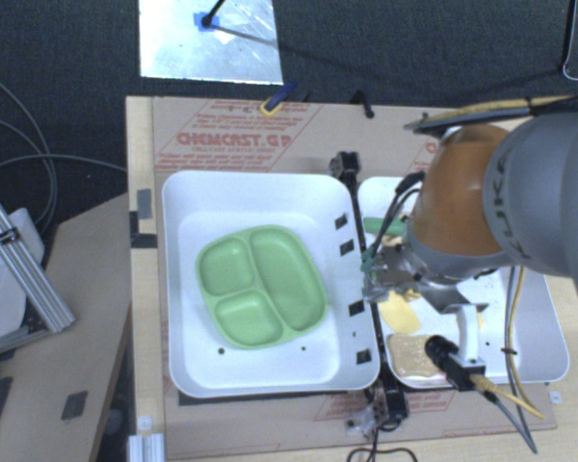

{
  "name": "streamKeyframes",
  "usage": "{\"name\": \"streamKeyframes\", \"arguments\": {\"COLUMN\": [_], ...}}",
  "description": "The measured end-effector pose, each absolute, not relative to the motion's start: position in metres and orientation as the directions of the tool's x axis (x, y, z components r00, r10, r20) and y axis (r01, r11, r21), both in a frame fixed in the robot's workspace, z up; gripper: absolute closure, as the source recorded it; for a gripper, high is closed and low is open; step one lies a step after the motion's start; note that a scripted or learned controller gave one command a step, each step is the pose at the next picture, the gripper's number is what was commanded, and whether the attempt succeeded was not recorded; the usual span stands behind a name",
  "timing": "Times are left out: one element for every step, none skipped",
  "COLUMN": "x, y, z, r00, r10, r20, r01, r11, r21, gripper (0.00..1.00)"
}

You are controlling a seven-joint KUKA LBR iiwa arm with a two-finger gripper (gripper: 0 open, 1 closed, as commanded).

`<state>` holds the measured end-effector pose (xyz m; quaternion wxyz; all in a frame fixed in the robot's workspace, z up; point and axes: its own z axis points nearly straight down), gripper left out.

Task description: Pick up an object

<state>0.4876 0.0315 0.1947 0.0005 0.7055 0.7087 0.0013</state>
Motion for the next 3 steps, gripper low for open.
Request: {"name": "streamKeyframes", "arguments": {"x": [0.487,0.485,0.492], "y": [0.102,0.112,0.152], "z": [0.196,0.121,0.089], "r00": [-0.009,-0.001,0.0], "r10": [1.0,1.0,1.0], "r20": [0.001,0.0,-0.005], "r01": [1.0,1.0,1.0], "r11": [0.009,0.001,0.001], "r21": [0.001,-0.005,0.021], "gripper": [1.0,1.0,1.0]}}
